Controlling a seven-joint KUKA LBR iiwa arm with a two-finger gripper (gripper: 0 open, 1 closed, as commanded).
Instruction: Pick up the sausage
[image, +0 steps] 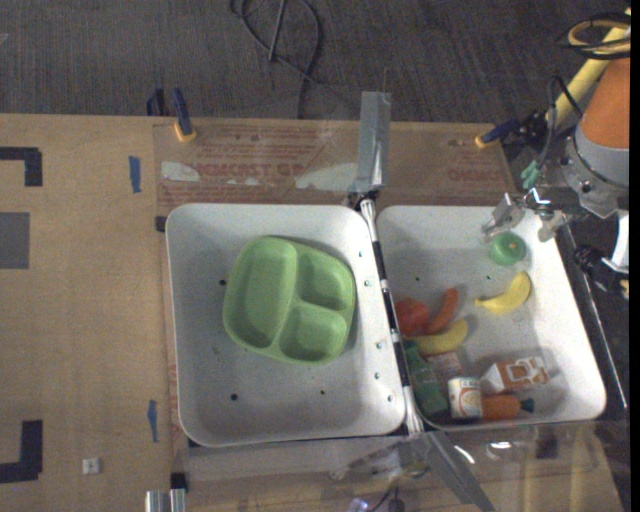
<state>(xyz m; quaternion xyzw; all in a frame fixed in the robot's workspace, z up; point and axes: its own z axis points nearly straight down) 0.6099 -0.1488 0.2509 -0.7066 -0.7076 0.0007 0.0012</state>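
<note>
The sausage (444, 309) is a short red-orange piece lying at a slant in the right bin (580, 330), near its left wall. It rests between a red tomato-like piece (410, 316) and a yellow banana (441, 340). My gripper (525, 221) hangs over the bin's far right corner, well to the right of and beyond the sausage. Its two fingers stand apart, open, with nothing between them. A small round green item (508, 249) lies just below the fingertips.
A second banana (506, 295) lies mid-bin. Along the near wall sit a green bottle (425, 384), a small can (463, 397), a carton (516, 375) and a carrot (501, 406). The left bin (200, 380) holds a green divided plate (291, 298).
</note>
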